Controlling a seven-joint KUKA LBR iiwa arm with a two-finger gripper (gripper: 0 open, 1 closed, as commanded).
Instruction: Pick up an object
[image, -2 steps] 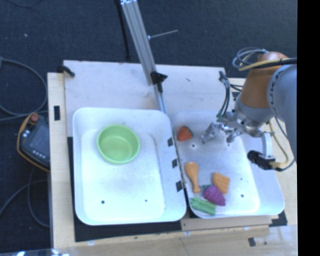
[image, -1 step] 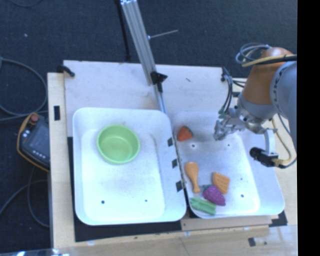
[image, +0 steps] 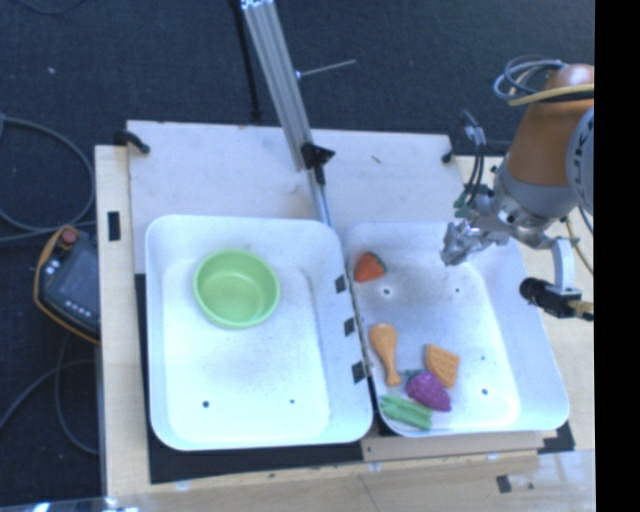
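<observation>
Right bin (image: 520, 400), near edge: green toy (image: 405, 411), purple toy (image: 428, 390), orange wedge (image: 441, 363), tan drumstick-shaped toy (image: 385, 351). Farther, by the bin's left wall: orange-red toy (image: 369, 267). Left bin (image: 250, 400): green bowl (image: 237, 288). End effector (image: 458, 246): above the right bin's far end, nothing held; whether spread or pressed together cannot be told.

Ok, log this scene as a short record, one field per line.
left bin: holds a green bowl
right bin: holds five toy foods
back of right bin: orange piece
front of right bin: drumstick, orange wedge, purple piece, green piece
gripper: above the right bin's back, holding nothing visible
</observation>
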